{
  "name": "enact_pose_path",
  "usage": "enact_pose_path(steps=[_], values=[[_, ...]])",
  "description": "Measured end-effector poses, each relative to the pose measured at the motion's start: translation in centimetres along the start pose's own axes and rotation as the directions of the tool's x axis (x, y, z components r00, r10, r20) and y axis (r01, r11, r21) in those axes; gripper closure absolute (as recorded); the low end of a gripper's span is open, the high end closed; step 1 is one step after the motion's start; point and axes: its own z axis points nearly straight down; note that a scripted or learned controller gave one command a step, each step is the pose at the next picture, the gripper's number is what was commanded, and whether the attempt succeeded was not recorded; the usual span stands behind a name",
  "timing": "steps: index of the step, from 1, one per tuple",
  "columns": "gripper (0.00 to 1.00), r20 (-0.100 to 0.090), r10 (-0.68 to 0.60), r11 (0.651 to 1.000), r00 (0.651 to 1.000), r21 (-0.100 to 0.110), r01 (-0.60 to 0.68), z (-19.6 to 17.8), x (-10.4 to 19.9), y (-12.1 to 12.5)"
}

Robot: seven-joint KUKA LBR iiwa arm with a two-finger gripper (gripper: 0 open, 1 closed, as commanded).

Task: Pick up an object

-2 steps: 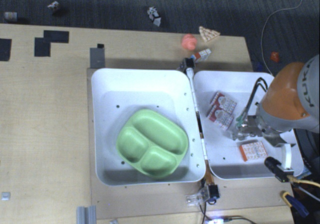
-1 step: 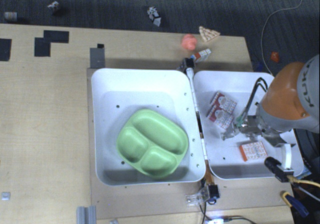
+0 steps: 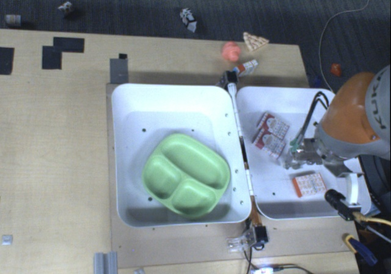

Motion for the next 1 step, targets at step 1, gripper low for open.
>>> enact_pose_path(steps=[1], values=[[0.00,0.000,-0.001,1.000,1.000,0.001,0.001,0.01,0.00,-0.01]])
